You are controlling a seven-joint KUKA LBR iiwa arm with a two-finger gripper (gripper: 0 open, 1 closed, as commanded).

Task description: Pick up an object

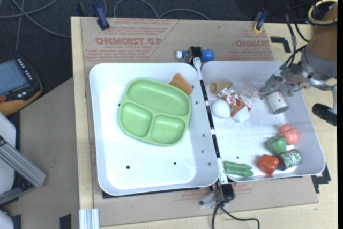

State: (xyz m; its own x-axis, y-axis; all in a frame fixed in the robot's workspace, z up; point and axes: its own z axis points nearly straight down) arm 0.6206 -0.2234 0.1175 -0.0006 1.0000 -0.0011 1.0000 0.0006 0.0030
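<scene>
Grey arm (316, 64) with orange band, metal wrist, black cables.

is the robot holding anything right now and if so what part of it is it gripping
It cannot be told. The gripper sits low over the right bin, beside a small carton, and a pale cylindrical part shows under it, but nothing is clearly seen clamped.

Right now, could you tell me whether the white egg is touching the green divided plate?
Apart. The camera view shows the white egg in the right bin and the green divided plate in the left bin.
</scene>
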